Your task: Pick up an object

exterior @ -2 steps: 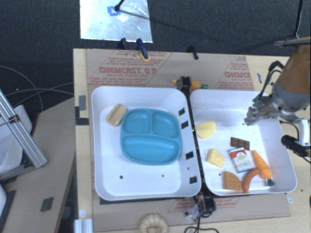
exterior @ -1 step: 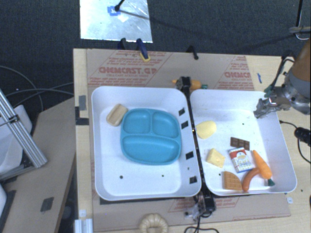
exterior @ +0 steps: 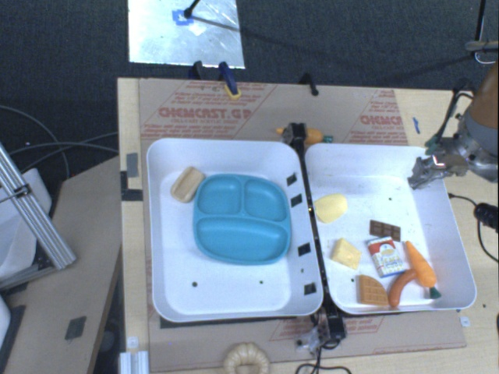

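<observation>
while no object is yet singled out, the candidates all lie in the right bin [exterior: 456, 232], below and to the left of the gripper [exterior: 423, 174] as the camera sees it. nearest the camera: waffle piece [exterior: 372, 290], sausage [exterior: 399, 284] and carrot [exterior: 421, 267], the carrot's long axis running diagonally from upper left to lower right, with the sausage curved just beside it. next back: small carton [exterior: 383, 256], cheese wedge [exterior: 346, 252] and chocolate bar [exterior: 384, 229]. farther still: pale lemon-like piece [exterior: 330, 207] by the bin divider. farthest: the gripper, poised at the right bin's upper right rim; whether its fingers are spread or closed cannot be told, and nothing is seen between them. left bin [exterior: 168, 209]: blue divided plate [exterior: 240, 217] and bread piece [exterior: 187, 184], well apart from the gripper. judged nearest: the chocolate bar.
</observation>
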